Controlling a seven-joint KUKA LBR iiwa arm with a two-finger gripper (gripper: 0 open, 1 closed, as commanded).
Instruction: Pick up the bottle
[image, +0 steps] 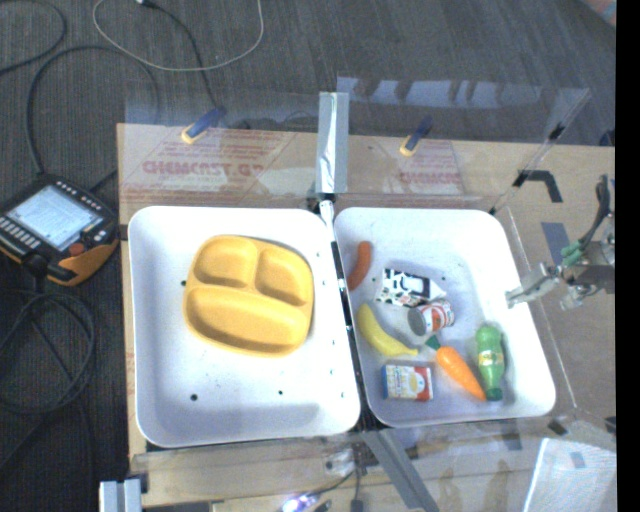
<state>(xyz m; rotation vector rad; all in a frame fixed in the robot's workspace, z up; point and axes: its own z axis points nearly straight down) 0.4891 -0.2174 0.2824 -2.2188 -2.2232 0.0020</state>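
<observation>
Left bin (160, 400): yellow divided tray (250, 295) only. Right bin (500, 240): sausage (359, 264) by the divider, banana (383, 333), small carton (408, 381), can (430, 318), carrot (461, 370). Green bottle (489, 358) lies near the right wall, just beside the carrot. Gripper (575, 280) sits outside the bin's right rim, apart from the bottle; can't tell its jaw state.
</observation>
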